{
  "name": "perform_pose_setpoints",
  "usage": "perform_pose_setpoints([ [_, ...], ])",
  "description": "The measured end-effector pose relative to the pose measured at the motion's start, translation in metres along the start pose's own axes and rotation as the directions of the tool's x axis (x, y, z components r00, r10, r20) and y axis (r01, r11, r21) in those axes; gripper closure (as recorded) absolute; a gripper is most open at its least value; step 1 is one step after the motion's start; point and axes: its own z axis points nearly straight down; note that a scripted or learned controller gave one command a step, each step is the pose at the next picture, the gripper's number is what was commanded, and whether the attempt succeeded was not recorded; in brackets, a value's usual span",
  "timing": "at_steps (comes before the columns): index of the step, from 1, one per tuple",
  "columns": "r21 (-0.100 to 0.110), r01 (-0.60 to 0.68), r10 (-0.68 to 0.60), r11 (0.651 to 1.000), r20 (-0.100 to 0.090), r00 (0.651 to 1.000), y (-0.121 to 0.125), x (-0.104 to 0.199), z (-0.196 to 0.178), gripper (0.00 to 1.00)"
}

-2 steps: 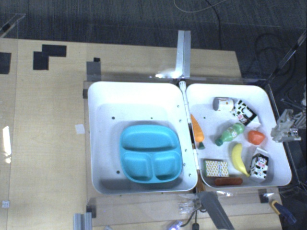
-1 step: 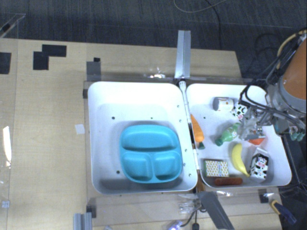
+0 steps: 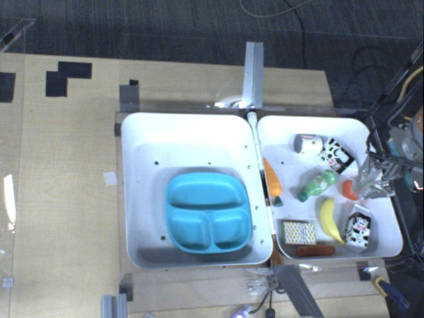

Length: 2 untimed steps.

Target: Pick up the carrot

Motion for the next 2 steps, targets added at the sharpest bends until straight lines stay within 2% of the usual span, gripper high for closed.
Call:
perform_pose_setpoints([
  [1, -0.001, -0.058, 0.058, 0.998, 0.003, 0.998, 0.089, -0.022, -0.023, 1.00],
  [2, 0.000, -0.050, 0.050, 0.999, 0.000, 0.999, 0.046, -0.011, -0.005, 1.00],
])
